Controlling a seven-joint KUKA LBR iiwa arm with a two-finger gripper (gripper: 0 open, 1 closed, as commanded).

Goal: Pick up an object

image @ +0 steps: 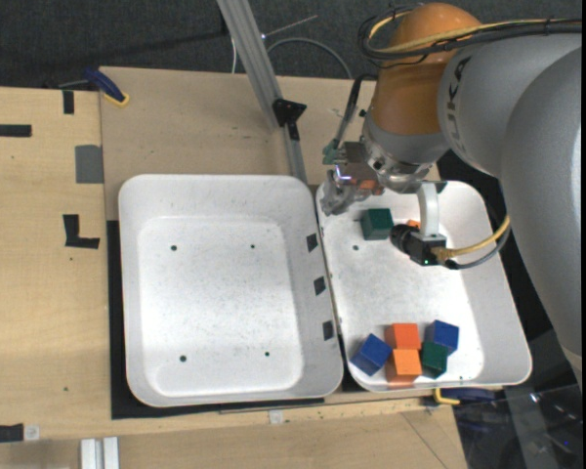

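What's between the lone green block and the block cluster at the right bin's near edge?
Bare bin floor: the camera view shows nothing between the green block and the cluster in the right bin.

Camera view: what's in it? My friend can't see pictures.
A grey robot arm reaches over the right white plastic bin, above a small dark green cube. Blue, orange and green blocks cluster at its near edge.

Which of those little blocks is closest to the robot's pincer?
The dark green block, alone at the right bin's far end beneath the pincer; the others cluster at the near edge.
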